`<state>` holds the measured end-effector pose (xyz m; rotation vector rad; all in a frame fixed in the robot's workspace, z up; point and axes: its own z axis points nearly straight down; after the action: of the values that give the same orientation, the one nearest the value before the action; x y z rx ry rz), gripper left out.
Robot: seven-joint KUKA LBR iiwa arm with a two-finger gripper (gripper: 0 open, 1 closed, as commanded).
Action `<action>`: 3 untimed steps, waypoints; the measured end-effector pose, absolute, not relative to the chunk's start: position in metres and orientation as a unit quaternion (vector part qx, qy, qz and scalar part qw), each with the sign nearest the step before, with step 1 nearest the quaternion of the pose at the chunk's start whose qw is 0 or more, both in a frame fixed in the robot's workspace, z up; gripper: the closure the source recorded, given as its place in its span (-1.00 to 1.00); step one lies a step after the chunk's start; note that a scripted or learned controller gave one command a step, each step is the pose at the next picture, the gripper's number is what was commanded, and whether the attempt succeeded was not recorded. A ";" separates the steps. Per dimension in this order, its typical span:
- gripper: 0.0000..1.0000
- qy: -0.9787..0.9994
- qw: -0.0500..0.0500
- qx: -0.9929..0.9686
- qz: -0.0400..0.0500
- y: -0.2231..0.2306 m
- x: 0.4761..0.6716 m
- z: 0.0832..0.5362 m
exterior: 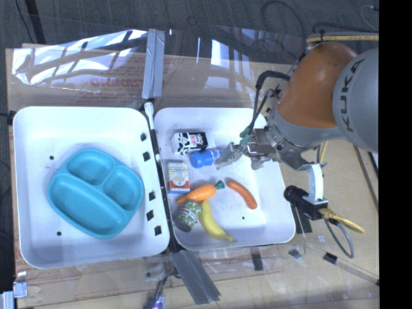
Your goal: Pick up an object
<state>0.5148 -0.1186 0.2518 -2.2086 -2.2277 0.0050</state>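
- Over the right bin point(273, 234), the arm point(322, 98) hangs with its gripper point(226, 158) just beside the blue bottle point(205, 158); a good pick needs it centred on 1 item.
- Beside the bottle lie a cow-print carton point(190, 141), hot dog point(242, 193), carrot point(198, 193) and banana point(213, 222), all close together, so neighbours may be nudged.
- Whether the fingers stand wide or narrow, I cannot tell: they blur against the bin.

We see even, bright overhead light. Glare streaks the clear plastic sheet point(96, 63) at the far left. The two shallow white bins point(29, 192) look slightly washed out; shadows stay soft, and small objects appear mildly blurred.
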 end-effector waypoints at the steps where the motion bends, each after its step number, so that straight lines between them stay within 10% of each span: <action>1: -1.00 -0.739 0.002 -0.674 0.002 -0.197 0.502 0.176; 2: -1.00 -0.774 0.001 -0.633 0.000 -0.210 0.514 0.092; 3: 1.00 -0.776 0.001 -0.631 0.001 -0.210 0.514 0.102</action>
<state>0.5143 -0.2103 0.1016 -1.9805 -2.4367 0.0027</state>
